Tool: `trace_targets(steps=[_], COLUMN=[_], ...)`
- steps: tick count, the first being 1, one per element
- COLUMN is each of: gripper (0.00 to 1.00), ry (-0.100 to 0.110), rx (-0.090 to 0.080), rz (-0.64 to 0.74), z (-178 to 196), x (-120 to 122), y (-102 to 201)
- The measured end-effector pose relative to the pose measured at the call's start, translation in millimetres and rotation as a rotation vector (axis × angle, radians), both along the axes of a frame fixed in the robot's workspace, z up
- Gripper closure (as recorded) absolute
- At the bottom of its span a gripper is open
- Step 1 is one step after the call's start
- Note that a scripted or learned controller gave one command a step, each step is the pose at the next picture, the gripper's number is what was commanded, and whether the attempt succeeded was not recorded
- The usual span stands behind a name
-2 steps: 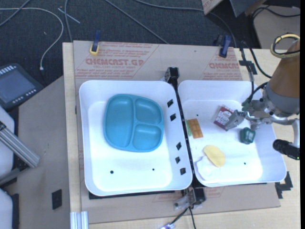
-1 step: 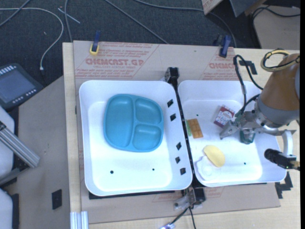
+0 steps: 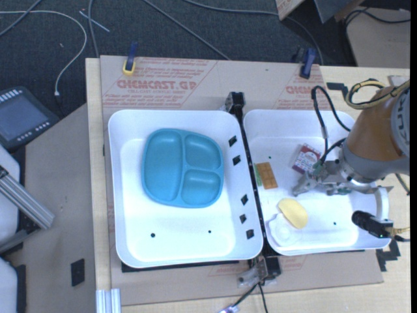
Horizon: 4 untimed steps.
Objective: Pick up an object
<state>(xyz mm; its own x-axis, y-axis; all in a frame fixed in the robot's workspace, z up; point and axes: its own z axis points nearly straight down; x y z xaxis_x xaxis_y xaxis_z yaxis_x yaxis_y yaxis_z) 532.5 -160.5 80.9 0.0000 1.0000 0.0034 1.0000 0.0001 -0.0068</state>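
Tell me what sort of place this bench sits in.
Probably a robotics lab or test cell: two shallow white plastic bins clamped to a cardboard-topped bench, loose black cables across the dark floor, and a grey robot arm with an orange band reaching over the right bin.

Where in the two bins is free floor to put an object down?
Left bin: a bare strip between the blue tray and the near wall. Right bin: bare at the far wall. Its middle is crowded: packet, brown block, yellow object, gripper.
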Motion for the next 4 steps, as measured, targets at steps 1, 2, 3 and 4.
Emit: trace_targets(steps=[1, 2, 3, 4], gripper=[1.0, 1.0, 1.0, 1.0], ry=[-0.002, -0.008, -0.009, -0.009], rx=[0.001, -0.004, -0.004, -0.004], rz=[0.001, 0.001, 0.002, 0.002], z=[11, 53, 109, 150], x=[1, 8, 1, 2], y=[0, -1, 3, 3])
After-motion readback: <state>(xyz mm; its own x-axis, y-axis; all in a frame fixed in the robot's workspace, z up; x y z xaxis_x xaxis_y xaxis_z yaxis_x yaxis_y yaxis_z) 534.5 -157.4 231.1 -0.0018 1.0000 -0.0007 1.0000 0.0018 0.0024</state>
